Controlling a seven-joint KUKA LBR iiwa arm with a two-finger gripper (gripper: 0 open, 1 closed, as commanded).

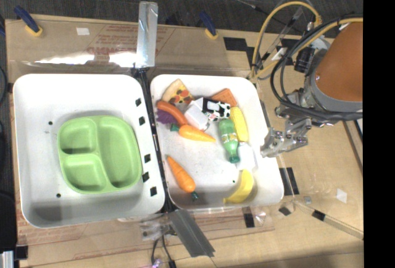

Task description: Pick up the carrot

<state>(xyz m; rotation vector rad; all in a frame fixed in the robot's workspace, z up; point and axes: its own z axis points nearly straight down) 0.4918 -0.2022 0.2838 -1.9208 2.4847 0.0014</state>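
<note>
Two carrots lie in the right bin [262, 106]. One carrot [196, 134] rests near the bin's middle, pointing right, with its green stub at the left by a purple eggplant [170, 113]. The other carrot [181, 174] lies slanted near the front left corner. My gripper [281, 140] hangs just outside the bin's right wall, over the bench, well apart from both carrots. Nothing shows in its grasp.
The right bin also holds a pizza slice [179, 92], a black-and-white carton [216, 109], a green bottle [228, 140], a yellow piece [239, 123] and a banana [244, 186]. A green divided plate [99, 152] sits in the left bin [31, 94]. Cables [278, 32] loop behind the arm.
</note>
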